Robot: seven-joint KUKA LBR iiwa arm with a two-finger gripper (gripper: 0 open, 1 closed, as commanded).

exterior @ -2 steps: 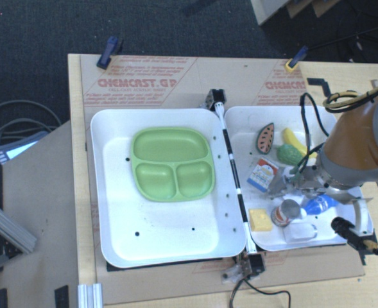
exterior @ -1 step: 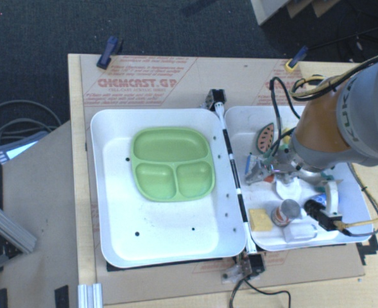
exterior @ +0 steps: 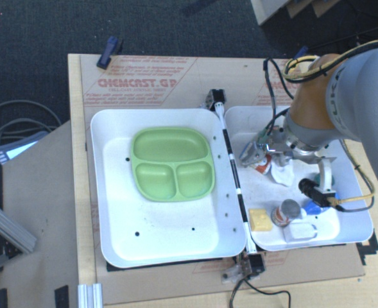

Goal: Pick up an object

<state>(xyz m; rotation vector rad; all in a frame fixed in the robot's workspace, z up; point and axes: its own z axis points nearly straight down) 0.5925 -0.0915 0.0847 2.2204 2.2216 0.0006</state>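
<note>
**White bins, nothing lifted yet**

Brown board printed with red lettering covers the surface (exterior: 144, 76), and two shallow bins of smooth white plastic sit side by side on it. The left bin (exterior: 105, 172) carries one thing, a pale green tray (exterior: 172, 162), matte, round-cornered and moulded into three compartments. The grey arm (exterior: 362, 95), with its orange band, reaches over the right bin (exterior: 346, 239), and the end effector (exterior: 258, 153) is low at that bin's upper left, near the wall shared with the other bin.

By my reading, the pick is only at the approach stage. Nothing is seen raised off the bin floor, and I cannot tell whether the end effector is open or closed, or whether it has anything. Closing, lifting and holding are all left to do.

The likely candidates lie in the right bin:
- a crumpled white scrap (exterior: 283, 174), soft-looking, near the tool;
- a flat white piece (exterior: 300, 231) at the near edge;
- a yellow block (exterior: 260, 220), spongy and square-cut;
- a grey round piece (exterior: 289, 209), hard and smooth;
- a small red-and-white piece (exterior: 264, 167) just below the tool, too small to identify.
</note>
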